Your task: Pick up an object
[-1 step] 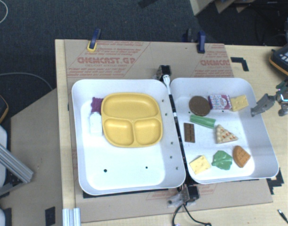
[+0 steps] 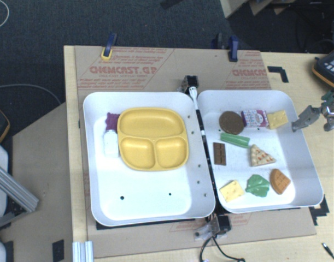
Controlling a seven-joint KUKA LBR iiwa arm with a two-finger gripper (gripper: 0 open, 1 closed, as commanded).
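The right bin (image 2: 303, 152) holds several toy foods: a brown round cookie (image 2: 231, 122), a pink packet (image 2: 254, 118), a yellow cheese cube (image 2: 277, 119), a green stick (image 2: 235, 140), a chocolate bar (image 2: 220, 153), a pizza slice (image 2: 261, 156), a bread roll (image 2: 280, 181), a green leafy piece (image 2: 258, 185) and a yellow wedge (image 2: 231, 191). My gripper (image 2: 304, 119) hangs at the bin's upper right rim, just right of the cheese cube and apart from it. Nothing shows in it.
In the left bin (image 2: 150, 201) lies a yellow divided tray (image 2: 153, 137), with a white bottle (image 2: 110, 143) and a purple item (image 2: 112, 120) at its left side. Clamps (image 2: 107, 49) sit on the board's far edge.
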